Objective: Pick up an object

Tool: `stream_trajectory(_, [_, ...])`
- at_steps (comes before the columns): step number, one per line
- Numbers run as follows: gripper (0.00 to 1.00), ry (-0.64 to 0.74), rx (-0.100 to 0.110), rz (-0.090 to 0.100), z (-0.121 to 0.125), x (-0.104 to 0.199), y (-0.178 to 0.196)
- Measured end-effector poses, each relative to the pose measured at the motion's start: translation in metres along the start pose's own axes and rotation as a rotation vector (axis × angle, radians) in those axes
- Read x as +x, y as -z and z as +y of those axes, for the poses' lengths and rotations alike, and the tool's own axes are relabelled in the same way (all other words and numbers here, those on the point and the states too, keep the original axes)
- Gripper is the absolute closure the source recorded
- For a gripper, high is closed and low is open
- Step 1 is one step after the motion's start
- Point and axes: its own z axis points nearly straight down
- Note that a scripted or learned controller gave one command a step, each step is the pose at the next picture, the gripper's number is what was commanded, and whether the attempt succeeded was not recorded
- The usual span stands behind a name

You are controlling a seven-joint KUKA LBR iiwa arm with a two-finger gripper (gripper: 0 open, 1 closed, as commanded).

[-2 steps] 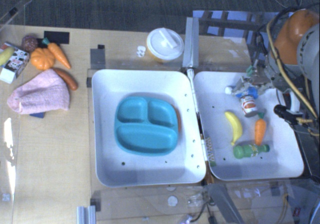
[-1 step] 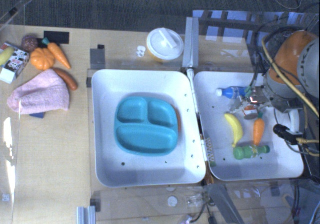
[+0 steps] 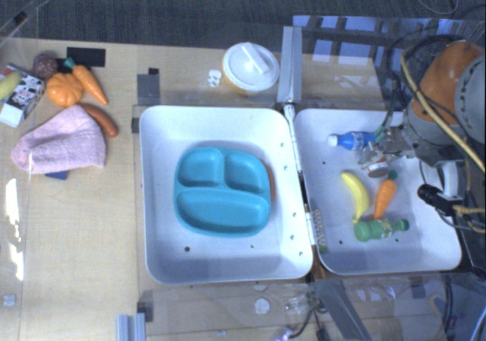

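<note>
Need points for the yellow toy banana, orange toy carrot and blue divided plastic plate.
Yellow toy banana [image 3: 355, 193]: camera view, middle of its curved body.
Orange toy carrot [image 3: 385, 197]: camera view, middle of its orange body.
Blue divided plastic plate [image 3: 222, 210]: camera view, floor of its large lower compartment.

White bins; a blue divided tray; yellow banana, orange carrot, green bottle; a pink cloth on the tan bench.

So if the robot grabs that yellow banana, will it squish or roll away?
The banana looks like smooth, glossy toy plastic, so it probably stays stiff and may slip. Its curved shape lies flat in the right bin, so it would likely rock or spin rather than roll.
</note>
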Motion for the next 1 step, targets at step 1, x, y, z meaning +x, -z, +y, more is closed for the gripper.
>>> stream_trajectory(1, [1.00, 0.085, 0.009, 0.004, 0.0624, 0.0579, 0.0888])
